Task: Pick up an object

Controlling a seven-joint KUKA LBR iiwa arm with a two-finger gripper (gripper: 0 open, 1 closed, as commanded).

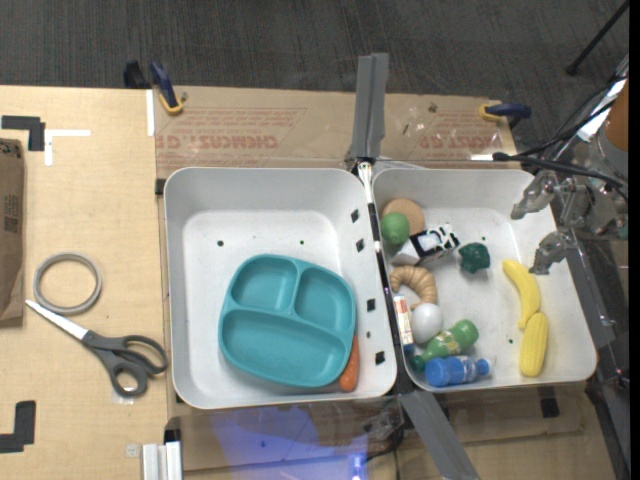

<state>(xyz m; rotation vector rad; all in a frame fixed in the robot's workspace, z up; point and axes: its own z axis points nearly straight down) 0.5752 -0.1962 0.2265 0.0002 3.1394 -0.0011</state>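
The pale wooden worktop point(90, 168) carries two shallow white bins side by side. The left bin point(200, 208) has smooth, rounded walls and holds a glossy teal divided plate point(290, 320), with bare floor along its back and left walls; an orange carrot point(349, 366) lies wedged against the plate's right rim. The right bin point(500, 213) is crowded down its left side and more open along the back. In it, a curved yellow banana point(522, 288) and a bumpy corn cob point(534, 344) lie near the right wall, a blue bottle point(456, 370) at the front, a green ball point(395, 228) and a white egg point(426, 320) by the divider. The gripper point(548, 226) hangs over the right bin's right edge, just above the banana; its metal fingers stand apart, holding nothing. Scissors point(105, 348) and a tape ring point(67, 282) lie left on the worktop.
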